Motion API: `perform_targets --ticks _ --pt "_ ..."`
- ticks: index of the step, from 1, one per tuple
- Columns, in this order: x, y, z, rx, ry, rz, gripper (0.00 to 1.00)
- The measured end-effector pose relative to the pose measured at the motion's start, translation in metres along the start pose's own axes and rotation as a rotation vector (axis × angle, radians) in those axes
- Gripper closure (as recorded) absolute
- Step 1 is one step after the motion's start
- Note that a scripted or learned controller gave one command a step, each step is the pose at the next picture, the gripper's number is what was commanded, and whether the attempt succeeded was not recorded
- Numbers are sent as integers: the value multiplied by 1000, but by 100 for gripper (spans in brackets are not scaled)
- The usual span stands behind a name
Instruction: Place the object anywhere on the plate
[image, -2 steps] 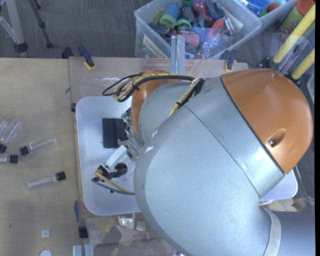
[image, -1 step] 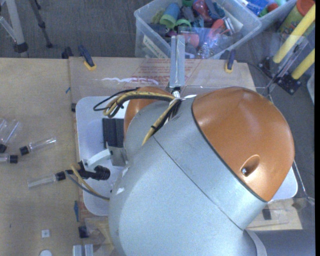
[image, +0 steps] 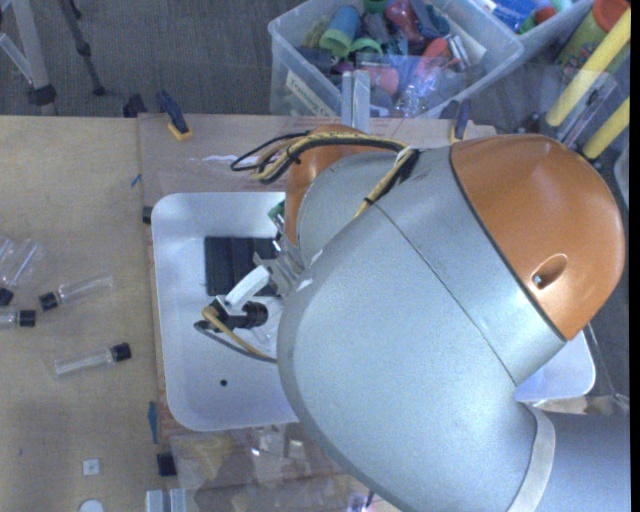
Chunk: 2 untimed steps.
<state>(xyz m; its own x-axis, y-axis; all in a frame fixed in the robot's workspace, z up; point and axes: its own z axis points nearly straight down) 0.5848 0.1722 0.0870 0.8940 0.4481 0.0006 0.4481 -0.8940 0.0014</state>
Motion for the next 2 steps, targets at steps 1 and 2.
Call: perform_targets --ticks 1,2 --pt "51 -21 4 0 -32 267 100" --pt "12 -28 -91 3 -6 76 100"
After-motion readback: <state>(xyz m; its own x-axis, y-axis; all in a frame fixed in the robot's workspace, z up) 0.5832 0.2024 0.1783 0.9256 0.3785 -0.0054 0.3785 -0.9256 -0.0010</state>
